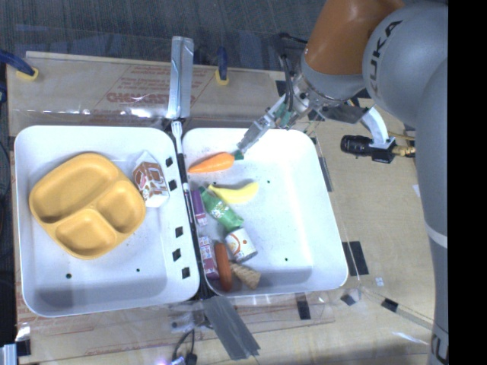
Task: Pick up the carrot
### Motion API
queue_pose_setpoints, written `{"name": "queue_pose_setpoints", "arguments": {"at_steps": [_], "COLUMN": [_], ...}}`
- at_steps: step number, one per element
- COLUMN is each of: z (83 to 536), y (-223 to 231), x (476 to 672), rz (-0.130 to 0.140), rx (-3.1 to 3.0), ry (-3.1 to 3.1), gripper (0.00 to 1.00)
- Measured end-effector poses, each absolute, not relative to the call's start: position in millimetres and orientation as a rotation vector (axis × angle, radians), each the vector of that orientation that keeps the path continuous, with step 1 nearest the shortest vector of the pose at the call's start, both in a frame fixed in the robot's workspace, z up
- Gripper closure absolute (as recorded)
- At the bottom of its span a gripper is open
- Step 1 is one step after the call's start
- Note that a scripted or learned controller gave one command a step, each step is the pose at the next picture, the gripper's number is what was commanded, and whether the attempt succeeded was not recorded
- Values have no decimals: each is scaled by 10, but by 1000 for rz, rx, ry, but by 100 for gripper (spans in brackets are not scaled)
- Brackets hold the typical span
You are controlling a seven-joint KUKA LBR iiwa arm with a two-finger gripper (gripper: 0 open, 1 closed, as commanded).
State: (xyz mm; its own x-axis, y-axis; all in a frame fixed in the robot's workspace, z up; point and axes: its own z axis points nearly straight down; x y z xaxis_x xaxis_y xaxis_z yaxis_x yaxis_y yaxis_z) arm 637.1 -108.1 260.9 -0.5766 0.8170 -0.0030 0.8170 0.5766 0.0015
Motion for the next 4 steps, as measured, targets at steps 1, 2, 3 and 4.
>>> {"name": "queue_pose_setpoints", "arguments": {"at_steps": [1, 2, 3, 4], "z": [2046, 1652, 924, 1037], "y": [-968, -1001, -1144, -1142], "x": [6557, 6531, 6486, 6497], "rz": [-2, -1, -1, -1], "rx": [1361, 836, 384, 378], "ry": [2833, 3029, 3119, 3116], "gripper": [0, 0, 0, 100]}}
